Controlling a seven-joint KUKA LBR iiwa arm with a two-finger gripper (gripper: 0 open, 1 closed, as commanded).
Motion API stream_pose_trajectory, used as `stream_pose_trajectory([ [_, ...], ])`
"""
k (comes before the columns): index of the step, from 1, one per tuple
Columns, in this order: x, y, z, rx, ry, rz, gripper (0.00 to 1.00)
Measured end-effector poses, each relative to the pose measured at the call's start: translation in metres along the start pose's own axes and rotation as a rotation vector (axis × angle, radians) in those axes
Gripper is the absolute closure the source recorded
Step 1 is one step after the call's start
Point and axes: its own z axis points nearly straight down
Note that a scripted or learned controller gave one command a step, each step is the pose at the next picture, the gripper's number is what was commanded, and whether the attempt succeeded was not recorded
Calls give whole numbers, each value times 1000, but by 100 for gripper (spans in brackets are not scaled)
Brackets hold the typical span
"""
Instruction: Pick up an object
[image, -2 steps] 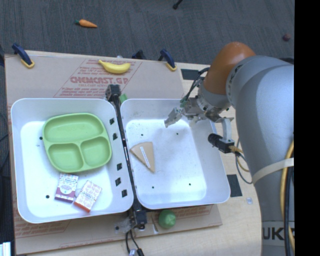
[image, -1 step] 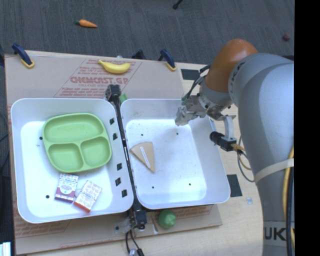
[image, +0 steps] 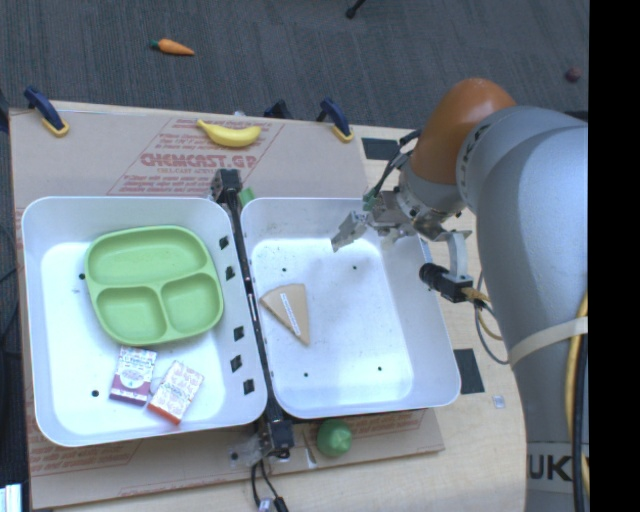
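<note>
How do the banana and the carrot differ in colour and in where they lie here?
The banana is yellow; the carrot is orange. The banana lies on the cardboard sheet just behind the left bin, while the carrot lies off the bench on the dark floor beyond. The banana looks larger and curved; the carrot looks short and tapered. Both sit outside the bins, far from the gripper.

light: even overhead brightness is flooding the bench | glare: the right bin (image: 400, 340) floor is washing out pale | shadows: soft ones are pooling under the green tray (image: 152, 280) | focus: edges are reading slightly soft
</note>
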Motion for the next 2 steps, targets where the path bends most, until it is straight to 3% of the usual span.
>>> stream_pose_trajectory([
  [1,-1,-58,22,-1,-2,5,0],
  [2,-1,-10,20,-5,-1,7,0],
])
